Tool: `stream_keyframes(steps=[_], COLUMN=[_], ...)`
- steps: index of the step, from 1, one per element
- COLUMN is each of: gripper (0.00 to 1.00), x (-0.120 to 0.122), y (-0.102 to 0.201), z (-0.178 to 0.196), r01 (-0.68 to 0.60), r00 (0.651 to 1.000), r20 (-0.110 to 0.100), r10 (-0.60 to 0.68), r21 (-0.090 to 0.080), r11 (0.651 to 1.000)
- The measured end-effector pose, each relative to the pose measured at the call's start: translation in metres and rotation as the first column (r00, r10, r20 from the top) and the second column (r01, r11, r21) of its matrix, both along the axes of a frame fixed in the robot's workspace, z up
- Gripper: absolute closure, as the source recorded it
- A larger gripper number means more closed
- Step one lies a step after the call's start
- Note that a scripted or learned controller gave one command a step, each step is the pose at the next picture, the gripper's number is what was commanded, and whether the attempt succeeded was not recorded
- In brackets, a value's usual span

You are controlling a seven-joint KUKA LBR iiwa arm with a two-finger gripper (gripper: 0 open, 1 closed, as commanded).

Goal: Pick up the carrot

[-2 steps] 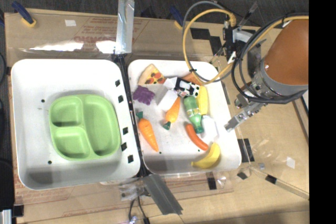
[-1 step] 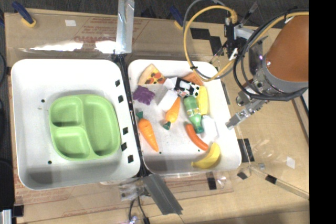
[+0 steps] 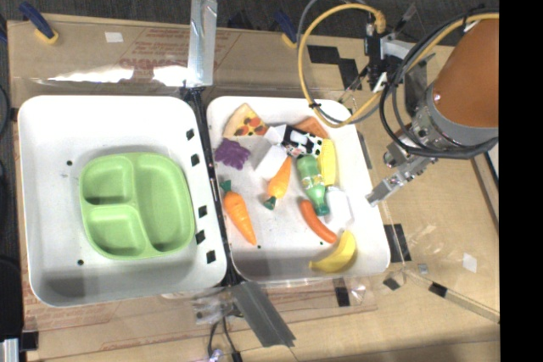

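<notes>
Still the approach step: gripper (image 3: 392,182) parked outside the right bin (image 3: 254,254), grip state impossible to tell. Carrot (image 3: 238,216) lying near that bin's left wall. Next: reach across, descend.

We see a tan cardboard-covered tabletop (image 3: 441,258) carrying two shallow white bins side by side, their rims touching. The left bin (image 3: 42,182) and right bin (image 3: 361,182) rest directly on it. Black tape marks (image 3: 397,243) lie just beside the right bin.
</notes>
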State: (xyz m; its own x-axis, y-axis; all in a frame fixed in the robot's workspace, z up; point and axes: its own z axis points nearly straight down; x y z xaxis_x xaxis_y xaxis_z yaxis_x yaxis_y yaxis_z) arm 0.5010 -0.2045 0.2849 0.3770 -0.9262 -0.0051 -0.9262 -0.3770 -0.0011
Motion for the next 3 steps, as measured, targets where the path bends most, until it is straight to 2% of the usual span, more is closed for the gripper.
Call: stream_keyframes(steps=[2,3], gripper=[1.0,1.0], x=[0.003,-0.023], y=[0.003,0.063], z=[0.019,-0.055], r01=[-0.004,-0.093], r00=[1.0,0.996], r20=[0.004,-0.005], r10=[0.004,0.093], r21=[0.003,0.0], r11=[1.0,0.996])
